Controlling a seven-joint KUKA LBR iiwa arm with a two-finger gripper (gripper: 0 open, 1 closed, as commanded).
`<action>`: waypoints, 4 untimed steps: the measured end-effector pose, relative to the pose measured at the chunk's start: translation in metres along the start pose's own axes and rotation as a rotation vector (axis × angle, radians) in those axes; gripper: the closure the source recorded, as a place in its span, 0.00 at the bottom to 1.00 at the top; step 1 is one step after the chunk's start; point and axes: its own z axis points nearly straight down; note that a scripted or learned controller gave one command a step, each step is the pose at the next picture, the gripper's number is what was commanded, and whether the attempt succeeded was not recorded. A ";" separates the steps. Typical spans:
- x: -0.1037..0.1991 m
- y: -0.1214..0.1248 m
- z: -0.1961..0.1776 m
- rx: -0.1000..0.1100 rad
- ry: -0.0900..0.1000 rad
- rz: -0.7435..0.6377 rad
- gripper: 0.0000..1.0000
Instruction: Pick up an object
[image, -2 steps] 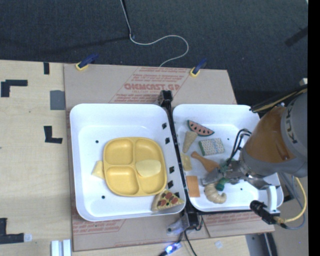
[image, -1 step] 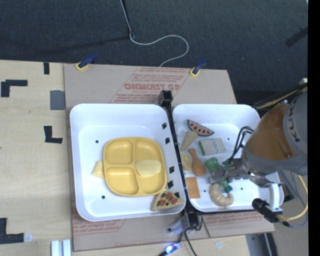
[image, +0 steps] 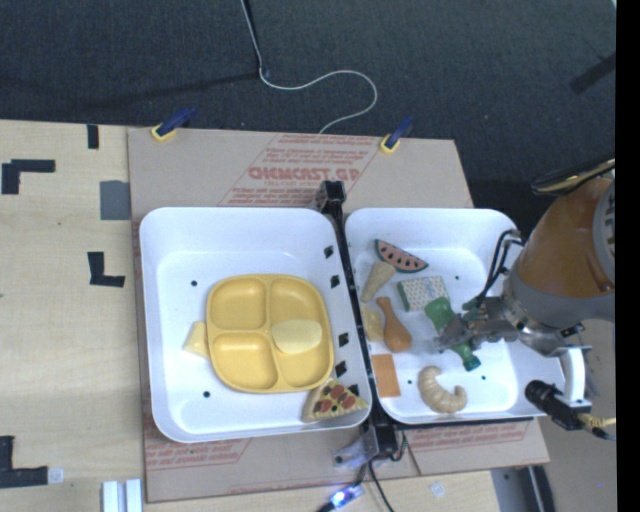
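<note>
The gripper (image: 462, 338) is low in the right bin (image: 500, 228), its dark fingers directly over a green piece (image: 440, 312). Whether the jaws are parted or closed cannot be told: the fingers read as one dark cluster against the green, and no gap or pinch can be resolved. No grasp is therefore claimed.

The green piece is judged the likely target. It lies just up and left of the fingertips, touching or overlapped by them, with its long axis on a diagonal from upper left to lower right. A further green patch (image: 470, 358) shows just below the fingers; whether it belongs to the same item cannot be told.

Beyond it:
- A checked block (image: 421, 291) sits just beside the green piece, above and left.
- A drumstick (image: 392, 326) lies to the left, near.
- A croissant (image: 442, 390) lies below, apart from the fingers.
- A melon slice (image: 401, 256) lies near the bin's upper left.

The left bin (image: 160, 232) holds a yellow tray (image: 266, 333), well apart from the gripper.

Judgement: the neighbours crowd the upper left, so the checked block risks being nudged or caught.
</note>
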 end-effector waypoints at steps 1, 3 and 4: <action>0.005 0.007 -0.060 -0.001 0.000 -0.001 1.00; 0.035 0.049 -0.076 0.002 0.001 -0.004 1.00; 0.072 0.096 -0.080 0.001 0.001 -0.005 1.00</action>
